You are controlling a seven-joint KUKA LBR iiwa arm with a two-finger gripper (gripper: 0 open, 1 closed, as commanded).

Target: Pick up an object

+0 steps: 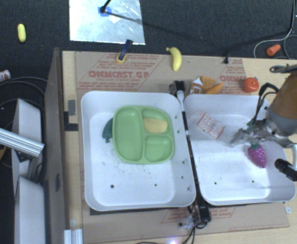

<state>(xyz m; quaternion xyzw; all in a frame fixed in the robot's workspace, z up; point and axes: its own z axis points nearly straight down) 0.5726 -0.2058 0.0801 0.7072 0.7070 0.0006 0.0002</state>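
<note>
My gripper hangs low over the right bin, near its right side, on the grey arm with the orange band. A purple bunch of grapes lies on the bin floor just below and right of the gripper, close to it. A white and red packet lies flat to the gripper's left. In the left bin sits a green divided plate with a yellow item in its upper right compartment. A dark green object lies against the plate's left edge.
Behind the bins on the cardboard lie a yellow banana, an orange item and a red tomato. A yellow and blue clamp sits at the cardboard's back edge. The bins' rims meet at the middle.
</note>
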